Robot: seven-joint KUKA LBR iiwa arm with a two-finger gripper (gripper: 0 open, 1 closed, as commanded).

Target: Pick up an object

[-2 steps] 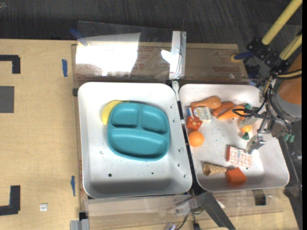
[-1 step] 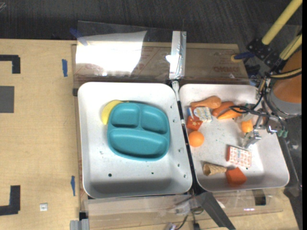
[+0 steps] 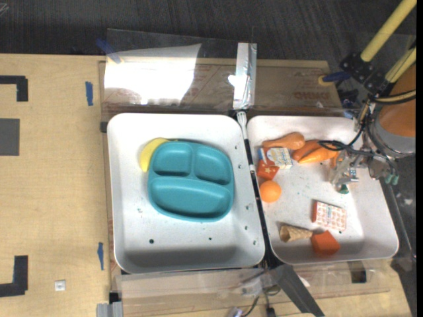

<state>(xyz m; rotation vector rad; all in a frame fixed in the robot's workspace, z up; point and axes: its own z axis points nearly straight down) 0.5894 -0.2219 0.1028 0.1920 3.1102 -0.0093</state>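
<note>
My gripper (image 3: pixel 343 175) hangs low over the right bin (image 3: pixel 370 243), near its far right side, with the grey arm and its orange band (image 3: pixel 396 121) coming in from the right. Just left of the gripper lies an orange carrot (image 3: pixel 313 154), close to it but apart as far as I can see. Beside the carrot are an orange squash-shaped toy (image 3: pixel 284 140) and a small white carton (image 3: pixel 278 156). Nearer the front lie a red-and-white patterned box (image 3: pixel 328 215), an ice-cream cone (image 3: pixel 295 232) and an orange-red block (image 3: pixel 324 242).
An orange ball (image 3: pixel 269 191) and a red piece (image 3: pixel 266 170) sit by the right bin's left wall. The left bin (image 3: pixel 125 243) holds a teal divided plate (image 3: pixel 192 179) with a yellow object (image 3: pixel 149 150) partly under it. Cables hang near the arm.
</note>
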